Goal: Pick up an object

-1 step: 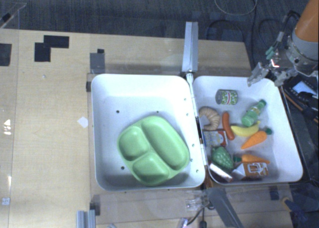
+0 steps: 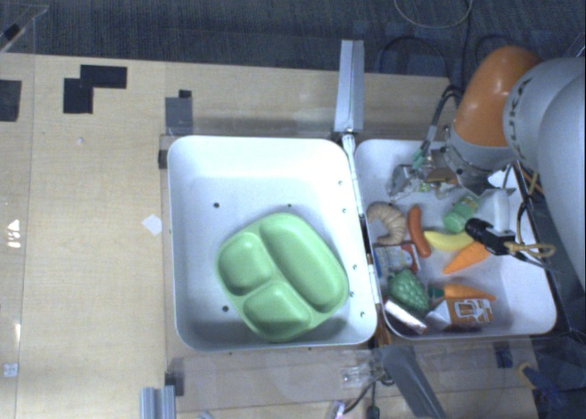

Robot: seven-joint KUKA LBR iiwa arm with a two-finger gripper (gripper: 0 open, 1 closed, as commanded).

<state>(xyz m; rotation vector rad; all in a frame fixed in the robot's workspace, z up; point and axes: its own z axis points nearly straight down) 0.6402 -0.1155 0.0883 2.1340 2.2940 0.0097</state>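
My gripper [image 2: 409, 177] hangs over the far left part of the right bin [image 2: 540, 303], above the toy food and not touching any of it. Just below it lie a tan croissant [image 2: 385, 217] and a red sausage [image 2: 417, 230]. Further toward the front are a yellow banana [image 2: 445, 240], a small green piece [image 2: 460, 217], an orange carrot [image 2: 466, 257], a green broccoli [image 2: 409, 290] and an orange carton [image 2: 467, 308]. A shiny metal piece [image 2: 404, 318] lies at the front left corner.
The left bin [image 2: 192, 179] holds a green divided plate [image 2: 282, 273] toward its front. A metal post [image 2: 351, 88] stands behind the wall between the two bins. The arm [image 2: 494, 106] covers the right bin's far right corner.
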